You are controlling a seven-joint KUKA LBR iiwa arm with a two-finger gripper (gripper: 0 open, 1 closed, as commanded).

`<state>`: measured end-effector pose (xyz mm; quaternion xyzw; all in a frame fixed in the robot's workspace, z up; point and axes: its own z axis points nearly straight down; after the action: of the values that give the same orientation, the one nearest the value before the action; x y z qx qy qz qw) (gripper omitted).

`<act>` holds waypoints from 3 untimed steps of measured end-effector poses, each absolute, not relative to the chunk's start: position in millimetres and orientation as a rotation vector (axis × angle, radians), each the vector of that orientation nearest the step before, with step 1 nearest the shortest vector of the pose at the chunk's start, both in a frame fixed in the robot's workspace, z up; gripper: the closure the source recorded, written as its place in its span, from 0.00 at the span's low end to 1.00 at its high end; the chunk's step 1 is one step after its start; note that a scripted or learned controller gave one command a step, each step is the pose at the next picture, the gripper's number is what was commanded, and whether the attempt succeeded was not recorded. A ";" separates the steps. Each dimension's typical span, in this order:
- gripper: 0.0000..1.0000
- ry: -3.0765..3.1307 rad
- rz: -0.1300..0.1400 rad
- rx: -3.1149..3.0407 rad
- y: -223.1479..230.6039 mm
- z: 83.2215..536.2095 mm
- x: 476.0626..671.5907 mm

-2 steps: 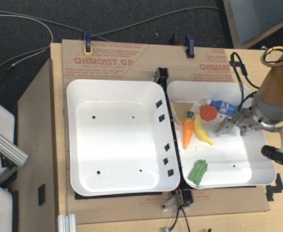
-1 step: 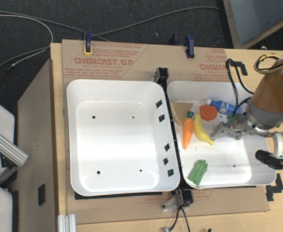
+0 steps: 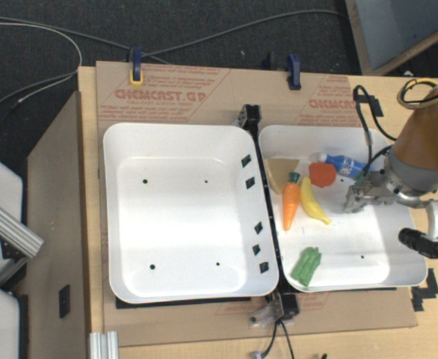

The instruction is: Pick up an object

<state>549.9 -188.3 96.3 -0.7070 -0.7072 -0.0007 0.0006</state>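
The right bin (image 3: 338,277) holds several toys. An orange carrot (image 3: 289,205) lies beside a yellow banana (image 3: 314,201) near the bin's left wall. A red-orange round fruit (image 3: 323,174) sits just behind them, with a blue and white bottle (image 3: 345,163) to its right. A green vegetable (image 3: 306,266) rests at the front edge. A tan wedge (image 3: 279,172) lies at the back left. My gripper (image 3: 358,198) is low in the bin, right of the banana and below the bottle, apart from both.
The left bin (image 3: 122,223) stands beside the right one, with a black divider (image 3: 258,193) between them. Cardboard (image 3: 204,84) lies under both, held by two clamps at the back. A black cable (image 3: 368,118) runs along the arm over the right bin's back corner.
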 end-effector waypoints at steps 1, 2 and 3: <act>1.00 -2.226 -0.005 -2.223 -183.8 157.5 545.4; 1.00 -2.226 -0.004 -2.224 -187.9 201.6 547.0; 1.00 -2.229 -0.006 -2.224 -187.9 256.2 548.7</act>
<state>548.7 -187.9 256.2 -0.7063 -0.7079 -0.0019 -0.0036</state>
